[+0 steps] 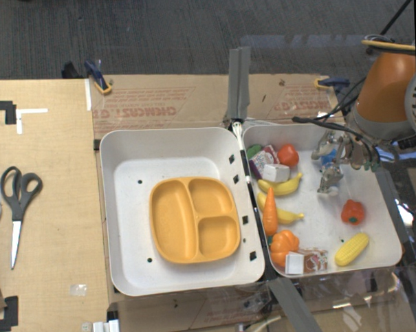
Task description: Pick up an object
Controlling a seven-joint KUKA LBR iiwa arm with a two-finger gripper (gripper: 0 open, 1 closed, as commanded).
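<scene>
The right bin (385, 209) holds all the loose toy food. Along its nine o'clock wall lie two bananas (283, 187), one above the other, with an orange carrot (270, 211) standing lengthwise between them and the wall. At eleven o'clock sits a red tomato (287, 155) beside a small white box (276, 172) and some green and purple wrappers too jumbled to tell apart. Toward seven o'clock there is an orange pepper (283, 243), and just below it a small packet (305, 261) with a white label. A corn cob (351, 249) lies at five o'clock, and a red pepper (352, 212) stands a little above it, near the three o'clock wall.

The gripper (329, 180) hangs over the upper middle of this bin, at about one o'clock from its centre, fingers pointing down at bare white floor. Nothing sits between them; the red pepper is the nearest thing, off at about five o'clock from the tips. Whether the fingers are apart or together I cannot tell. The arm (387, 85), with its orange band, comes in from two o'clock.

The left bin (121, 221) carries a yellow divided plate (194, 219) at its centre. On the bench (54, 272) at nine o'clock lie scissors (18, 204).
</scene>
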